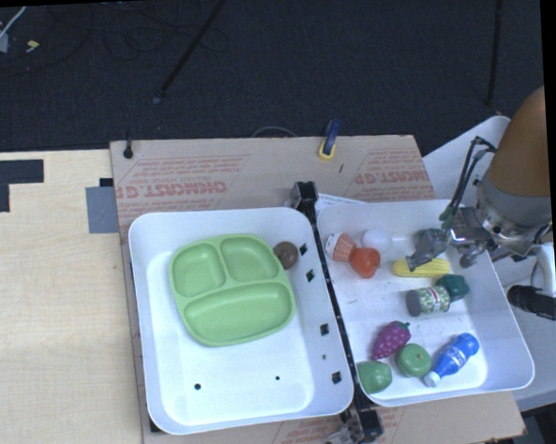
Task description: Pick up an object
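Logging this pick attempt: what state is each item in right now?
gripper: low over the corn, holding nothing visible
corn: lying flat in right bin
small jar: on its side
blue bottle: on its side
grapes: resting loose
green divided plate: flat in left bin

A robotics lab or test bench was indicated rather than a home. Two shallow white bins [149, 346] were set side by side on a cardboard sheet [210, 178] printed with lettering, laid over a pale wooden bench [49, 324]. Loose cables [4, 36] were seen at eleven o'clock on dark carpet [249, 59]. A robot arm [523, 164] was mounted at three o'clock, and toy food [390, 339] was scattered in the right bin.
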